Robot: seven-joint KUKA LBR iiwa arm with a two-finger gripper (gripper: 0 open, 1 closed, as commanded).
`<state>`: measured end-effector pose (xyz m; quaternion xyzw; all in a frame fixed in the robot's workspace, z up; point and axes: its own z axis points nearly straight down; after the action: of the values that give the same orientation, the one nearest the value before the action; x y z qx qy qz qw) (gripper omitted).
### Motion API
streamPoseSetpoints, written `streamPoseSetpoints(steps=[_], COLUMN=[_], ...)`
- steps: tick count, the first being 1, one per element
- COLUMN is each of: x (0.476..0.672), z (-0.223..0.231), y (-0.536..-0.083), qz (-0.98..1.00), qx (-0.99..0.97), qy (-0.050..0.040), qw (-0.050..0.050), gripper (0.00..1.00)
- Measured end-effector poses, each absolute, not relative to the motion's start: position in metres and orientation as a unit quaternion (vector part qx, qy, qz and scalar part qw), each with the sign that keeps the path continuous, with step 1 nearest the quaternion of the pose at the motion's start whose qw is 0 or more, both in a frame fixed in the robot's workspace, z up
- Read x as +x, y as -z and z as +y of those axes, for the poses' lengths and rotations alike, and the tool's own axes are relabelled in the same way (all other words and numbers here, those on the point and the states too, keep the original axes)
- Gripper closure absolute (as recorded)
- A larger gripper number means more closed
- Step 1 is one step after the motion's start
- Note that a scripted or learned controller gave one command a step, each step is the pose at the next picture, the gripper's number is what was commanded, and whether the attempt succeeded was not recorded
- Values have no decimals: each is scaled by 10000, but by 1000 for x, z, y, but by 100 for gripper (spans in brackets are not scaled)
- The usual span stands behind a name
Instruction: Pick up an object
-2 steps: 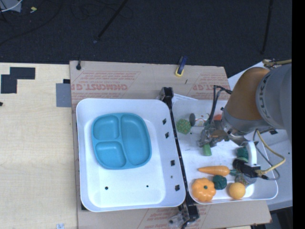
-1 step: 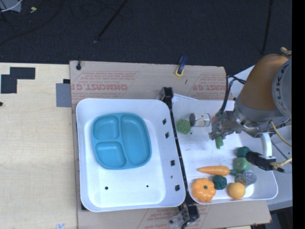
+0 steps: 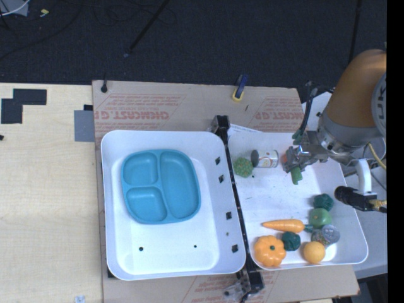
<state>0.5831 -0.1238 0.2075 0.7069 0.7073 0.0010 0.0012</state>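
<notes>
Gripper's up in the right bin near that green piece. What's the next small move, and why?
Probably lift straight up a little and check the grasp. The gripper sits in the right-hand white bin with a small green object at its tip, but whether that piece is actually held cannot be told here. The small silver can lies close by, so sideways motion risks knocking it.

Even overhead light, soft shadows, slightly grainy
</notes>
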Motion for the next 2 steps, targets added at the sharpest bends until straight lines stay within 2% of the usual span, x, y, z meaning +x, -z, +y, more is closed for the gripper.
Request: streamPoseSetpoints(steps=[1,2], x=[583,570], z=[-125,-73], y=[-228,-218], qz=[7073,7083], qx=[7069,7059], qy=[-1,8], qw=[-1,-28], gripper=[100,100])
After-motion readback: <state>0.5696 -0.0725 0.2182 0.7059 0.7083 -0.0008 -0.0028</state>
